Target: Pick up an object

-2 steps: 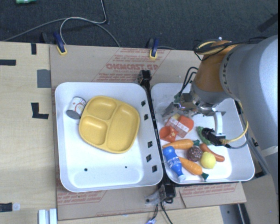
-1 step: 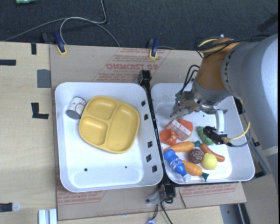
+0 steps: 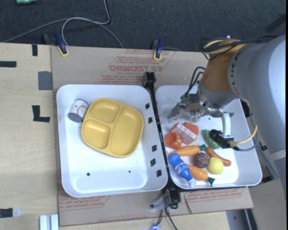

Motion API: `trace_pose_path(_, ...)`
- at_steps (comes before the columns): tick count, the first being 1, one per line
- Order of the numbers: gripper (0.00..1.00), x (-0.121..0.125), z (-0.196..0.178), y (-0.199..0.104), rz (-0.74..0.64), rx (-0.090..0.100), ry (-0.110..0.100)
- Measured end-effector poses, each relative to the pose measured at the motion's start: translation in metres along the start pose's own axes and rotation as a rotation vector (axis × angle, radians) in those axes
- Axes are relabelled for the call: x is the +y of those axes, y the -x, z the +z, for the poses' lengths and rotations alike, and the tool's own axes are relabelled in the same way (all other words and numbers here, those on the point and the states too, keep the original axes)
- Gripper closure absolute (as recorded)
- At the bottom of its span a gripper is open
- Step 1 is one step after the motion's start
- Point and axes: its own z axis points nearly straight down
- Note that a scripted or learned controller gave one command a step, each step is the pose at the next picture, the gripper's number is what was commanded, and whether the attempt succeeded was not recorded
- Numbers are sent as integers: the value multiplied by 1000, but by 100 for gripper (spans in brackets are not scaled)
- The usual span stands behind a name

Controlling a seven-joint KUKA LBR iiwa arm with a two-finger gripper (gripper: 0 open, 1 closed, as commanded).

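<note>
Fingers (image 3: 182, 110) poss. open, just above red packet (image 3: 186, 132)

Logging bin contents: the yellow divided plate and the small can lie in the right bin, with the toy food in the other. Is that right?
Not quite. The camera view shows the yellow divided plate and the small can in the left bin; the toy food lies in the right bin.

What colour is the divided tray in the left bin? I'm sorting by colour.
Yellow; the divided tray shows plainly in the camera view.
</note>
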Motion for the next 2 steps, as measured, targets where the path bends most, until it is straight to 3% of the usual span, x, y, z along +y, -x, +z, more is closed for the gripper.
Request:
trace_pose_path(1,0,-27,9,11,-1,2,1)
trace_pose_path(2,100,-27,0,11,-1,1,1)
